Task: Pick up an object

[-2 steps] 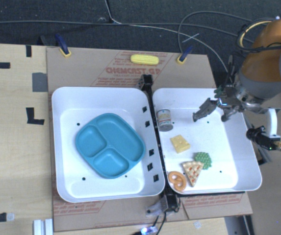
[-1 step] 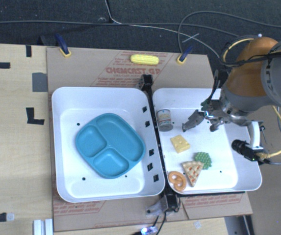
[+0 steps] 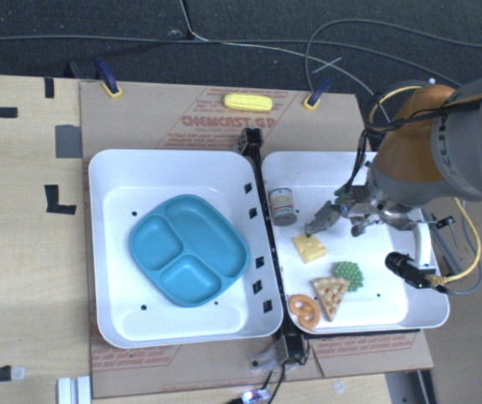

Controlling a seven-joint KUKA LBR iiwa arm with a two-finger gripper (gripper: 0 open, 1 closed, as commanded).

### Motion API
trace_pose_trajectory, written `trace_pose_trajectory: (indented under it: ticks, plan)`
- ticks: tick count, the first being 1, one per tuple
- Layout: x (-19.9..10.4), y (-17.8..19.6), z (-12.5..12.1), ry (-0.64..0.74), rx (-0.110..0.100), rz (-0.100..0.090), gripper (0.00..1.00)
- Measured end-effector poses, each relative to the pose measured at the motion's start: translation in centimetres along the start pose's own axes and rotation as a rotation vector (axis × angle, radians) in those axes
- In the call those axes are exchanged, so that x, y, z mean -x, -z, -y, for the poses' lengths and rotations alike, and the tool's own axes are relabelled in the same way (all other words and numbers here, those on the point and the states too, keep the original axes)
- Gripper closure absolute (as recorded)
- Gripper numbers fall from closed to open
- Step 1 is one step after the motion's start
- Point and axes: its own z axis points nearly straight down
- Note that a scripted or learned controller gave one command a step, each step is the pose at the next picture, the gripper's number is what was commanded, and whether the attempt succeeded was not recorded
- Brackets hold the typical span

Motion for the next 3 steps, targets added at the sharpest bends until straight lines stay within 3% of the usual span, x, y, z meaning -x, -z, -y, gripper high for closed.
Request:
trace_pose_trajectory:
  ticks: [1, 2, 3]
  plan:
    - [-0.1, -5.3, 0.0, 0.001, 0.004, 0.001, 0.0]
    - [-0.1, -4.1, 0.0, 0.002, 0.004, 0.0, 1.0]
    - [0.1, 0.4, -0.7, 0.0, 0.009, 0.001, 1.0]
